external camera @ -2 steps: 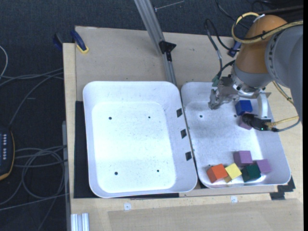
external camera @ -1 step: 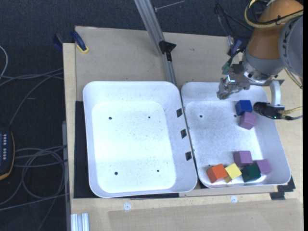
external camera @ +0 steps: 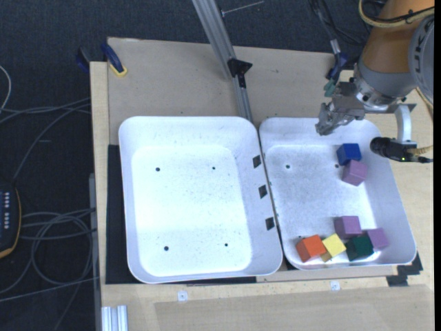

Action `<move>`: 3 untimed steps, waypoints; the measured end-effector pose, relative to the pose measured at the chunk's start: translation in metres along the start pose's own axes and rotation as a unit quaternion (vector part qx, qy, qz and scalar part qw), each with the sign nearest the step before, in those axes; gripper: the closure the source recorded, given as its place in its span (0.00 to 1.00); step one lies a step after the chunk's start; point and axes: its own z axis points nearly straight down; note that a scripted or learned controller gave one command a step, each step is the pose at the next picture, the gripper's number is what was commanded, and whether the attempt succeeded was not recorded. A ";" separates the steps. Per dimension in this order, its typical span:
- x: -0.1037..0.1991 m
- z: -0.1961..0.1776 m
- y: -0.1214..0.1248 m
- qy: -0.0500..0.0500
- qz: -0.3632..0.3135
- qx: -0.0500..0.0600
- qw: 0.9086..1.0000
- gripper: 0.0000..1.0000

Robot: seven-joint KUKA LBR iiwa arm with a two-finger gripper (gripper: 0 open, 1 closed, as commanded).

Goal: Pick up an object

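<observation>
Seven small coloured cubes lie in the right white plastic bin (external camera: 386,185): a blue cube (external camera: 349,152) touching a purple cube (external camera: 354,172) at right of centre, five clustered at lower right. The hand (external camera: 331,123) hovers over the bin's upper rim; its grip cannot be told.

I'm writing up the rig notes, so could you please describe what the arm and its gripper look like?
The arm has an orange band over a grey wrist section. Black cables loop behind it at the top of the view. The gripper is a small grey metal assembly with blue fittings beside it.
</observation>
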 end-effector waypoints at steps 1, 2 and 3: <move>0.054 -0.010 -0.012 0.002 -0.002 0.003 1.000 1.00; 0.113 -0.014 -0.033 0.002 -0.003 0.004 1.000 1.00; 0.161 -0.028 -0.063 0.002 -0.003 0.004 1.000 1.00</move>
